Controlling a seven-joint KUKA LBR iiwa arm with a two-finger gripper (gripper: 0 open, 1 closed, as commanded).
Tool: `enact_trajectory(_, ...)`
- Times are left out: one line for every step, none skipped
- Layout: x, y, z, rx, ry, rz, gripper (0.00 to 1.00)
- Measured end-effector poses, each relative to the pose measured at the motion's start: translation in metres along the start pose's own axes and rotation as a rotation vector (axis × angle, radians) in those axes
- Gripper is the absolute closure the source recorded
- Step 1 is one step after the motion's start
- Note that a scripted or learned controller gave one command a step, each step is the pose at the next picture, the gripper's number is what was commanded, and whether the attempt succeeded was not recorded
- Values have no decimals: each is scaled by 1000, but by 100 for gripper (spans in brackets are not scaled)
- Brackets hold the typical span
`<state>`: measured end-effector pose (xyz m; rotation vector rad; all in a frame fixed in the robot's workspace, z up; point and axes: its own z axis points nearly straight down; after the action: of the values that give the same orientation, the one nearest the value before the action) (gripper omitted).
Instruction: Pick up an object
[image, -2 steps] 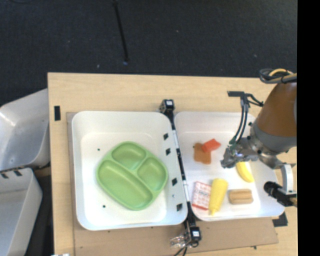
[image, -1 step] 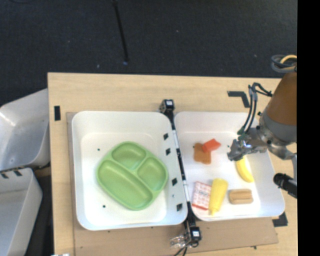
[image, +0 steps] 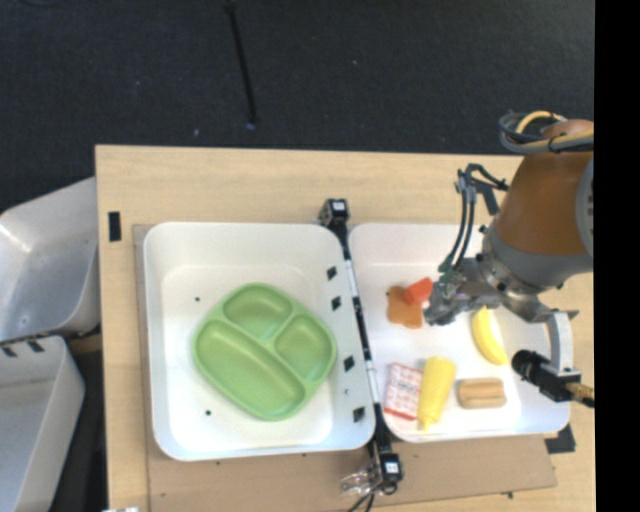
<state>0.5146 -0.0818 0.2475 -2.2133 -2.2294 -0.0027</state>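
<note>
Over the right bin, near its centre, the gripper hangs low from the grey arm, which comes in from three o'clock with its orange band above the wrist. From where I stand I cannot tell how the gripper is set, nor whether anything is caught in it; the dark tip sits right against the orange toy.

That orange toy lies just at nine o'clock of the tip, a rounded lump with a redder part toward one o'clock. A yellow banana lies near the tip at about four o'clock, running lengthwise toward the near rim. Further down, at six o'clock, a yellow bottle-shaped piece lies tilted, its lower end reaching the bin's front wall. Just beside it at nine o'clock is a small red-and-white packet, touching or nearly touching it. At three o'clock of the yellow piece rests a tan block, like a little loaf, a bit apart from it.

Across the divider, the left bin holds a green divided plate, with three compartments, lying flat and turned at a slant in the middle of the bin.

Both bins sit side by side on the pale wooden bench.
</note>
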Motion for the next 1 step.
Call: enact_trajectory(62, 10, -4, -1, 0, -2, 100)
